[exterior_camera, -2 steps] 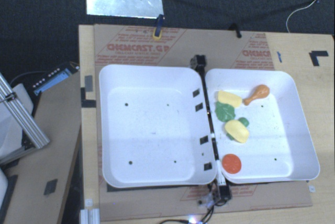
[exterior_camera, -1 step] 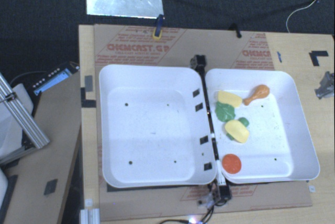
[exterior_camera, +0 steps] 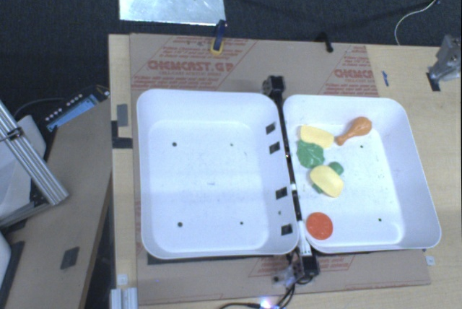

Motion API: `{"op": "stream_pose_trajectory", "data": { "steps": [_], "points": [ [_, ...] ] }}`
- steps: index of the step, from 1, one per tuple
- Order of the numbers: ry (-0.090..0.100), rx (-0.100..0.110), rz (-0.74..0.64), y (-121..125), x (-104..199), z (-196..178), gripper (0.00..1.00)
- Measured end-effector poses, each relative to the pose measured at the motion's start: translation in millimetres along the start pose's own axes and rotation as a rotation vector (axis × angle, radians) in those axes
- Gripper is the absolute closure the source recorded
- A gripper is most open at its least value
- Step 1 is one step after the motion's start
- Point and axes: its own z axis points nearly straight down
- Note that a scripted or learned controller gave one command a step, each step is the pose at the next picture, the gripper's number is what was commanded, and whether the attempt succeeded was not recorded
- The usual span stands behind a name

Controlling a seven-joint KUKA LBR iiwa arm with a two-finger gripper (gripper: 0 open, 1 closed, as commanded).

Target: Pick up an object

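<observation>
The right bin (exterior_camera: 417,177) holds several small toy items along its left side. An orange drumstick-shaped piece (exterior_camera: 354,131) lies near the back, touching a pale yellow piece (exterior_camera: 315,135). Just below them sits a flat green piece (exterior_camera: 310,154). A yellow lump (exterior_camera: 328,183) with a small green bit at its top lies in the middle. A round orange-red disc (exterior_camera: 320,226) rests near the front left corner.
The left bin (exterior_camera: 209,94) sits beside the right one, joined by a black hinge strip (exterior_camera: 286,170). Both stand on a cardboard sheet (exterior_camera: 188,66). A grey metal piece (exterior_camera: 444,63) juts in at the right edge. An aluminium frame (exterior_camera: 29,163) stands at the left.
</observation>
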Motion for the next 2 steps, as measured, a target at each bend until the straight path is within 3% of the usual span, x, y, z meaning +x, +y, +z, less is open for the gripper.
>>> {"op": "stream_pose_trajectory", "data": {
  "steps": [1,2],
  "points": [
    [-0.002,0.013,0.02,-21,-70,7,1.0],
    [-0.003,0.012,0.017,-4,-129,7,1.0]
  ]
}}
